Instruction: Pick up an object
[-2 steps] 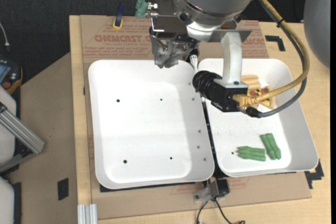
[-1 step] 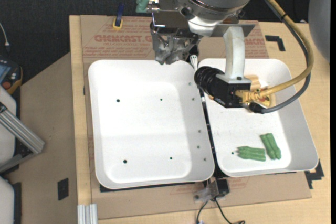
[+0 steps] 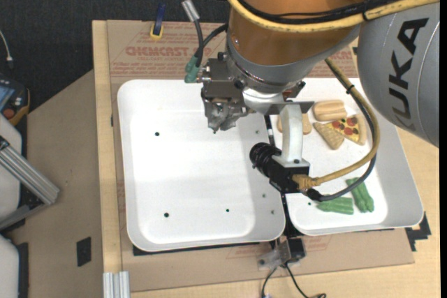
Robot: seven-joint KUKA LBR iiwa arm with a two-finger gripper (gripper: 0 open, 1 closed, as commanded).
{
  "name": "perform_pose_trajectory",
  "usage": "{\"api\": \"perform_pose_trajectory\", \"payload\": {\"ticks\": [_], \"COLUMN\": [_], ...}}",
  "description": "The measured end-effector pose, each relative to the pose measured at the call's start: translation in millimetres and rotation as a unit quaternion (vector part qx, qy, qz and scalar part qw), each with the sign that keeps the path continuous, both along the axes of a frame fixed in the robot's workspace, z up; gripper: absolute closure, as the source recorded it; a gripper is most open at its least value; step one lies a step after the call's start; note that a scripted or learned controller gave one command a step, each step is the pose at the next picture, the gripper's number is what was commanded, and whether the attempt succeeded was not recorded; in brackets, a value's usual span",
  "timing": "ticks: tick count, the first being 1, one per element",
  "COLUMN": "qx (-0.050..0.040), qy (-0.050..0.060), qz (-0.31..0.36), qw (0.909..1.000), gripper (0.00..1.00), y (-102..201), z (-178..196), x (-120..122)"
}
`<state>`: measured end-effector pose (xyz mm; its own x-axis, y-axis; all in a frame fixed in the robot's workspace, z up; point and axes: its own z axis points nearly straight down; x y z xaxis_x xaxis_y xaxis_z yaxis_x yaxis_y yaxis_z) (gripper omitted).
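Note:
My gripper (image 3: 219, 123) hangs over the upper middle of the left white bin (image 3: 140, 150), with its fingers drawn together to a point and nothing between them. The objects lie in the right bin (image 3: 398, 185): a tan bun (image 3: 330, 110), a pizza slice (image 3: 343, 131) just below it, green bean pods (image 3: 350, 201) near the front, and a pale round piece (image 3: 282, 123) partly hidden behind the white bracket. The gripper is well to the left of all of them and touches none.
The big orange and grey arm (image 3: 300, 3) covers the back of both bins. A white bracket with a black fitting and yellow hose (image 3: 290, 157) hangs over the ridge between the bins. Brown cardboard (image 3: 112, 66) lies under the bins.

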<state>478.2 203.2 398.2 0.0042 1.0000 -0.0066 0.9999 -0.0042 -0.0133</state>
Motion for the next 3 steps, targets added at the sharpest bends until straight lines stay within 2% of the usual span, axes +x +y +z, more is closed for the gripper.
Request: {"api": "perform_pose_trajectory", "payload": {"ticks": [1, 2, 3], "qx": [0.0035, 0.0039, 0.0038], "qy": [-0.006, -0.008, -0.007], "qz": [0.002, 0.002, 0.001], "qw": [1.0000, 1.0000, 1.0000], "gripper": [0.00, 1.00, 0.00], "y": [2, 3, 3], "z": [7, 18, 17], "x": [1, 1, 1]}}
